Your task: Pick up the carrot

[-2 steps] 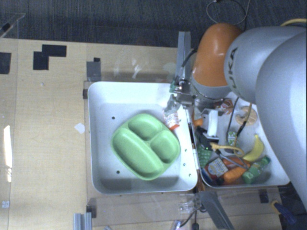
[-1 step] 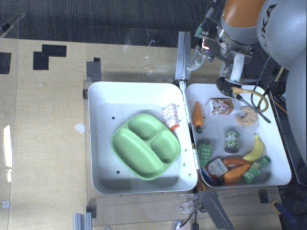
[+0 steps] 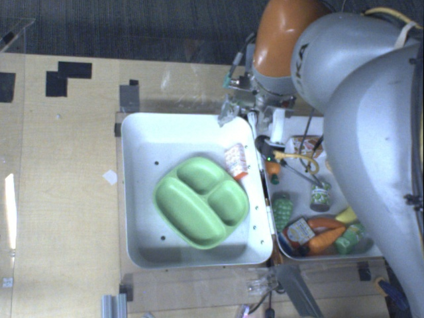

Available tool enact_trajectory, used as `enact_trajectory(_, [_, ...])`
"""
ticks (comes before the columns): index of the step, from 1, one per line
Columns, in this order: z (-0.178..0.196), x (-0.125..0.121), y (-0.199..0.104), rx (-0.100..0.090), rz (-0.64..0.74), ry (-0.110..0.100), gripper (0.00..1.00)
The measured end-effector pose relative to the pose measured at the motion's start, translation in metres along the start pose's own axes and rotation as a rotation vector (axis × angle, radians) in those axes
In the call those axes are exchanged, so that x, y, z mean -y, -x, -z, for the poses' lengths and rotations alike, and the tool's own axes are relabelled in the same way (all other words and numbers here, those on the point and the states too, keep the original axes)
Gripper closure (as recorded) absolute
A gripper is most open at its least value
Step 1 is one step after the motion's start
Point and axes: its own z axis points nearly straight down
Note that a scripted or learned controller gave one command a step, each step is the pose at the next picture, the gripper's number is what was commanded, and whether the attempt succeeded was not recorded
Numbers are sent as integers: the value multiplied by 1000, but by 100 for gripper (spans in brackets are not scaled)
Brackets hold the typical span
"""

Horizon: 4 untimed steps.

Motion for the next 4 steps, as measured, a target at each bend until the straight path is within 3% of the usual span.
enact_trajectory(1, [-47, 13, -86, -2, 215, 2, 0])
enact_trajectory(2, [-94, 88, -114, -5, 313, 21, 0])
enact_trajectory(3, [29, 34, -131, -1, 627, 6, 0])
enact_trajectory(4, [-99, 64, -140, -3, 703, 10, 0])
